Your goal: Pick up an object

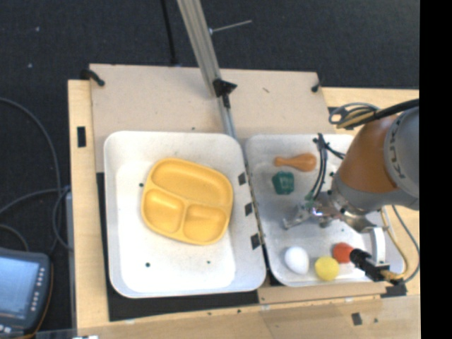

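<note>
Below me the counter (pixel 176 104) is a pale tan board, its bare top showing beyond the far side of the bins. Around it lies a dark carpeted floor (pixel 85 20), speckled and dim. A grey metal rail (pixel 199 30) slants down from the top edge onto the counter. Black cables (pixel 39 161) loop across the floor at the left, and a small screen (pixel 21 288) glows bluish in the lower left corner.
</note>
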`<state>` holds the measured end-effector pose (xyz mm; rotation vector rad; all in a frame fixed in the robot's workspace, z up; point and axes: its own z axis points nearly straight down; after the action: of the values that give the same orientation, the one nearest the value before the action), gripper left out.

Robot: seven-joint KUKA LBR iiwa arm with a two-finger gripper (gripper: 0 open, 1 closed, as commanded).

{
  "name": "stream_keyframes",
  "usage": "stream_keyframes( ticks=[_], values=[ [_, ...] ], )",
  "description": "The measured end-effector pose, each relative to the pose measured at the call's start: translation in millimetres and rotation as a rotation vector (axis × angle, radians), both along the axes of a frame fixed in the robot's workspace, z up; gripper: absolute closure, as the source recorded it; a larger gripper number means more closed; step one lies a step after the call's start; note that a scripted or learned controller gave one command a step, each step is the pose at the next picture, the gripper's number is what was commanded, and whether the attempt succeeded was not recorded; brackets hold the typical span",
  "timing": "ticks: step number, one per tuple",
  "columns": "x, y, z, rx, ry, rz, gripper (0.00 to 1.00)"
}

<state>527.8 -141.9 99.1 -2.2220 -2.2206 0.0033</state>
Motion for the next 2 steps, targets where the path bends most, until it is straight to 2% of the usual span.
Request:
stream_keyframes(
  ticks=[1,2],
  values=[
    [2,0,14,0.001,-0.007,-0.006,1.00],
    [5,1,78,-0.001,-0.010,0.003,1.00]
  ],
)
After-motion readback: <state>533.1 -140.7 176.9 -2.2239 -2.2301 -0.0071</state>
